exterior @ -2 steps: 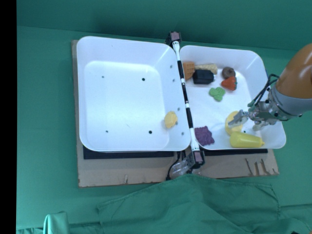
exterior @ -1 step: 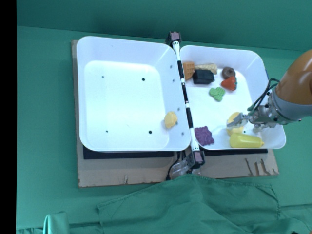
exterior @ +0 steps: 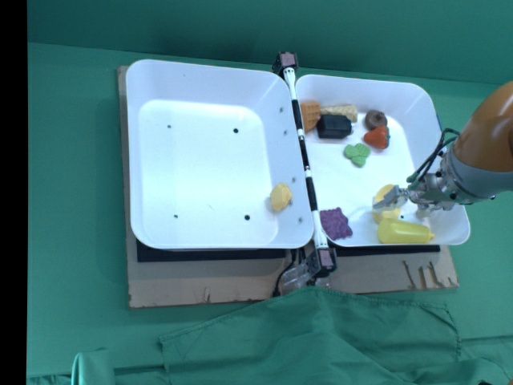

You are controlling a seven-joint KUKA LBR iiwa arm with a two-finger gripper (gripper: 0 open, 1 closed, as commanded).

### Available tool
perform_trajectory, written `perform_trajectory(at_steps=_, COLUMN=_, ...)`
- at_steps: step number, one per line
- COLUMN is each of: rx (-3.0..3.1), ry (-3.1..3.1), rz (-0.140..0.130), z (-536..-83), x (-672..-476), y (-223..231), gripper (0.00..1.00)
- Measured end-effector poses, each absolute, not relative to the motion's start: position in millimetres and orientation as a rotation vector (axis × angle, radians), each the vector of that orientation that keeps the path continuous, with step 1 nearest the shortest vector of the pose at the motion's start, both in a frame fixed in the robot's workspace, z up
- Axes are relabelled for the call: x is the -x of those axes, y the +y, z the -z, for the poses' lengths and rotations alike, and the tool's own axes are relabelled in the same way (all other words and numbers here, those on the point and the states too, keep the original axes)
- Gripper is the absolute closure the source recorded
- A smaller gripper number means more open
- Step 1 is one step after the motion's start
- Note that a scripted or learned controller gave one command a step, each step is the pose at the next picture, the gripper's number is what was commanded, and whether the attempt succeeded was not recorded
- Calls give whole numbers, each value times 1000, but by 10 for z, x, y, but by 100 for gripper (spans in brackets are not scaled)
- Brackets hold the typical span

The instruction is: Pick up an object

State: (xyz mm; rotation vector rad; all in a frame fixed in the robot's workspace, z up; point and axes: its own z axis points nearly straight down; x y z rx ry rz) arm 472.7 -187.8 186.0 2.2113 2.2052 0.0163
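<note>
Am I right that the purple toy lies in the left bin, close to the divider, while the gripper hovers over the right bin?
Not quite: the purple toy lies in the right bin, close to the divider, as the camera view shows. The left bin holds a small yellow piece instead. The gripper is indeed over the right bin.

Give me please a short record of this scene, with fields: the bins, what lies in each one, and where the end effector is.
bins: left bin and right bin, side by side
left bin contents: one yellow piece, near its right wall
right bin contents: purple piece, green piece, black piece, red piece, brown ring, yellow bottle-like piece
end effector: low over right bin, at a yellowish piece
grasp: cannot tell
</note>
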Motion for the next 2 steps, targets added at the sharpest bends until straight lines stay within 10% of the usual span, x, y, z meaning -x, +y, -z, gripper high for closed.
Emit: perform_trajectory(at_steps=2, rx=-2223, ry=2217, rz=-1, z=-2080, x=-4674, y=-1813, gripper=0)
